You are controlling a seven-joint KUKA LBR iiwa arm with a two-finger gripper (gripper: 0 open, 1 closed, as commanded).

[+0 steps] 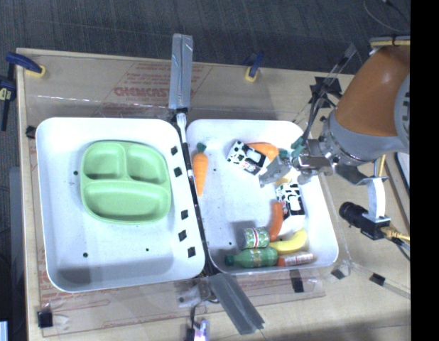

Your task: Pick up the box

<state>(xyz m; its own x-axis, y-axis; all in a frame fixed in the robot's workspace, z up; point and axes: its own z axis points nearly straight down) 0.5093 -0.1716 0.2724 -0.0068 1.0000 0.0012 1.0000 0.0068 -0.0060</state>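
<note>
Tool (282, 170) partly masking box (291, 199)

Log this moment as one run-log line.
end effector: over right white bin | black-and-white patterned box: lying in bin, unheld | task: pending

The arm (376, 98) reaches in from the right side of the camera view, its broad orange band uppermost and the grey wrist (354, 144) below it. The wrist leans left and downward, low over the upper right part of the right-hand bin. The gripper (280, 170) extends from the wrist toward the left, its metal fingers (271, 175) angled down and to the left. Thin black cables trail near the wrist on its upper side.
</note>
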